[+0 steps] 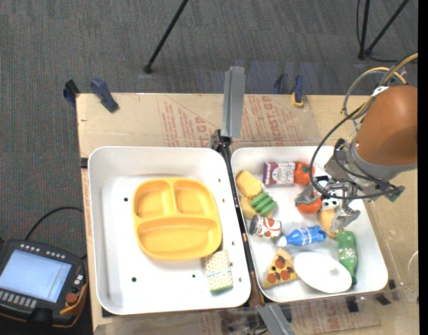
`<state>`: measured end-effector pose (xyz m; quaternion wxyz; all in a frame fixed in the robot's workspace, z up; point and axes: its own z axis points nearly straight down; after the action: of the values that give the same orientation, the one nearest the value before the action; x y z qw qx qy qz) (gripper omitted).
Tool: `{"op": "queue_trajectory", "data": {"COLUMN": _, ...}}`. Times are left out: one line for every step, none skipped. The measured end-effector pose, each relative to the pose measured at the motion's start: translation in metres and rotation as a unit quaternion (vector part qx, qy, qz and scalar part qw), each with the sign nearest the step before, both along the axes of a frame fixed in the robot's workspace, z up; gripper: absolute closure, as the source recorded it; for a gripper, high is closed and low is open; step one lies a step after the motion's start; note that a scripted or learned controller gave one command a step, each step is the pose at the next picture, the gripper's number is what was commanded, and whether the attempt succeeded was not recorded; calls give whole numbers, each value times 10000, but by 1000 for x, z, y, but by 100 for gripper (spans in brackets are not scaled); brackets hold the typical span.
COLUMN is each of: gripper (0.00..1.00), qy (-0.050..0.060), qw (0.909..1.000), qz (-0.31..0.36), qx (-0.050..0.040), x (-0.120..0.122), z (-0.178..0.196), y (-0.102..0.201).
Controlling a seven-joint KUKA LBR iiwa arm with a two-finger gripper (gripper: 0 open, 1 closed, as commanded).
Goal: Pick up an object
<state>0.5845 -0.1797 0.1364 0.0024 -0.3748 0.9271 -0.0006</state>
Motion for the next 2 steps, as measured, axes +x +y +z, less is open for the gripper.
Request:
{"op": "queue_trajectory", "data": {"gripper": 0, "qy": 20, "qw": 9999, "qz": -154, "qx": 12, "x": -38, "z": -49, "y": -3}}
{"op": "queue_trajectory", "data": {"gripper": 0, "qy": -2, "qw": 10000, "qz": 5, "qx": -13, "x": -46, "z": -47, "y": 46}}
